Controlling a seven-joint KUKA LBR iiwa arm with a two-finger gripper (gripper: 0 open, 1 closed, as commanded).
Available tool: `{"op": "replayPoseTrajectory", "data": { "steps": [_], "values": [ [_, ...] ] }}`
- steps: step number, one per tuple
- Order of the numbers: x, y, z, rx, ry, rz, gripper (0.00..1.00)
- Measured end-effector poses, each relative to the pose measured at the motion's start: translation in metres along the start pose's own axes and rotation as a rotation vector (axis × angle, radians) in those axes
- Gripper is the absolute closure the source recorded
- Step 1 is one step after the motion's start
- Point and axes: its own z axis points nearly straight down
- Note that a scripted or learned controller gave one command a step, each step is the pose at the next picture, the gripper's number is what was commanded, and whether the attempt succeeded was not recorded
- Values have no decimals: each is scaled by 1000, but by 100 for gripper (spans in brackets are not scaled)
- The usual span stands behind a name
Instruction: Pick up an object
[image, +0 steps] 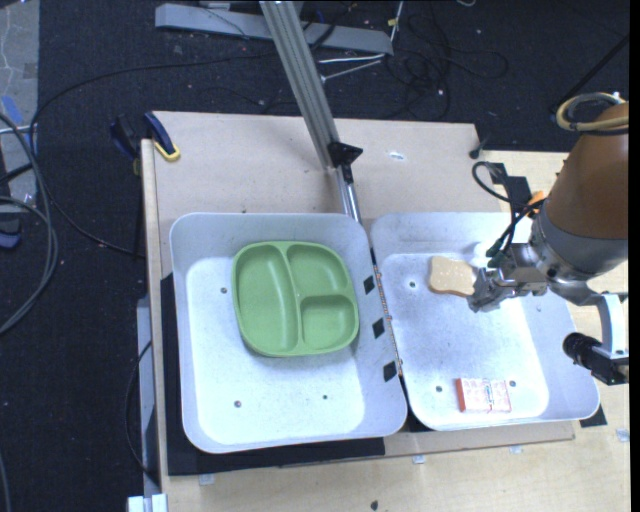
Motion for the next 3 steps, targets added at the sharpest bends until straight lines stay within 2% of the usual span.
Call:
{"op": "replayPoseTrajectory", "data": {
  "steps": [1,2,3],
  "values": [
    [42,15,11,2,0,2,100],
    [99,35,5,0,0,0,100],
    [142,63,17,1,0,2,100]
  ]
}}
